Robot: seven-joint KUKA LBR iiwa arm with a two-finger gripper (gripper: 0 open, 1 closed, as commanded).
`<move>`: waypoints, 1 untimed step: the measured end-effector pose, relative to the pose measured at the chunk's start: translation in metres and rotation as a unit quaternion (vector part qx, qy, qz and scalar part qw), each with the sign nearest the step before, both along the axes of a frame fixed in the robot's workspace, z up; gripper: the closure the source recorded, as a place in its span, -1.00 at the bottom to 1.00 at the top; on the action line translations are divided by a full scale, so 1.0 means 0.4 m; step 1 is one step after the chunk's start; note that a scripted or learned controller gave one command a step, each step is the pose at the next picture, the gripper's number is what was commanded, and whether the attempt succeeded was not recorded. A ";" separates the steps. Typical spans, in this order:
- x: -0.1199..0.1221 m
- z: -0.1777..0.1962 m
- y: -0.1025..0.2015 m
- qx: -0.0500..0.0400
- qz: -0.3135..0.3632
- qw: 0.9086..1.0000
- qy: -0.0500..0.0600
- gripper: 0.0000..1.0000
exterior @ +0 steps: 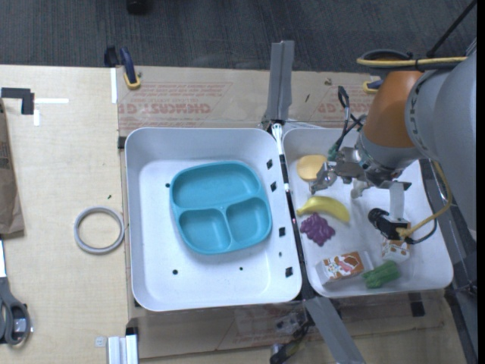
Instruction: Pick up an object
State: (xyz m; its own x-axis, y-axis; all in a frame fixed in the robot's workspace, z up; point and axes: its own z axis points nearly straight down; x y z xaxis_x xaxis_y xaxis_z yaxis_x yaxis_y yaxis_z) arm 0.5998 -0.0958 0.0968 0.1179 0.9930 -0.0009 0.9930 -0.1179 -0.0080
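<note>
My left bin (144, 226) holding a blue three-compartment tray (220, 207), a grey tape ring (99, 229) on the wooden bench (53, 165), scissors (14, 317) near its left edge, a clamp (127, 65) at the back.

Camera view: single fixed camera, mounted above the bench (61, 165), looked down aslant on both bins; gripper (342, 179) lay right of centre.

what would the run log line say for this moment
arm: over right bin | hand: above banana | holding: nothing seen | right bin: banana, grapes, carton | left bin: blue tray
</note>
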 end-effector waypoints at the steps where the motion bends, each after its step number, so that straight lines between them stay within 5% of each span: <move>1: -0.072 -0.018 -0.005 0.000 0.056 0.998 -0.002 -1.00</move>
